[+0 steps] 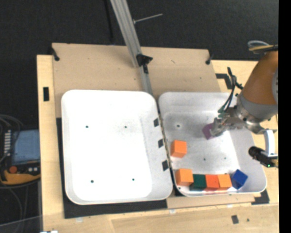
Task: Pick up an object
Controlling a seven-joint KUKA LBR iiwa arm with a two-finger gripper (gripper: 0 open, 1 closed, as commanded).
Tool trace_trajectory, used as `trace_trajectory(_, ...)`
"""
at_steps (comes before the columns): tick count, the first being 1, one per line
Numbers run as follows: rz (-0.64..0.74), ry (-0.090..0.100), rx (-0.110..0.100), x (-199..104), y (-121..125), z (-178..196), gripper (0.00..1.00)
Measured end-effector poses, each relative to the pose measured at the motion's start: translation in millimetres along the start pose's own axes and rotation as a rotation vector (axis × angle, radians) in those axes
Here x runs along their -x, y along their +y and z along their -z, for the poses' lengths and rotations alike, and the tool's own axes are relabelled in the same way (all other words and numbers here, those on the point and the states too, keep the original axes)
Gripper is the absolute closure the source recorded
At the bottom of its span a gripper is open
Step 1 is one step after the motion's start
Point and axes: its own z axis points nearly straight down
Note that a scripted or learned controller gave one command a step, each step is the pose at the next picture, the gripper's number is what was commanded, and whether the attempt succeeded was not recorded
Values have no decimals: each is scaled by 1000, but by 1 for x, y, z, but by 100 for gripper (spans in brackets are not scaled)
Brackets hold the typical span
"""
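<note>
My gripper [214,128] hangs over the middle of the right bin [194,103], reaching in from the right under the grey and orange arm [260,89]. It is shut on a small purple block [208,131], which sits tilted between the fingertips and is partly hidden by them. An orange block [179,148] lies alone to the lower left of the gripper. Along the bin's front wall runs a row of blocks: orange [185,176], green [199,181], orange [212,181], orange [224,180] and blue [239,178].
The left bin [109,144] lies beside the right one, with a raised divider edge [160,135] between them. A slanted metal rail [131,35] crosses the back of the bench. A black fitting [262,155] sits at the right bin's right rim.
</note>
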Motion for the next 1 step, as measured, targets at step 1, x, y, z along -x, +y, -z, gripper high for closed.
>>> trace_trajectory(1, 10, -2, 3, -2, 0, 64, 100)
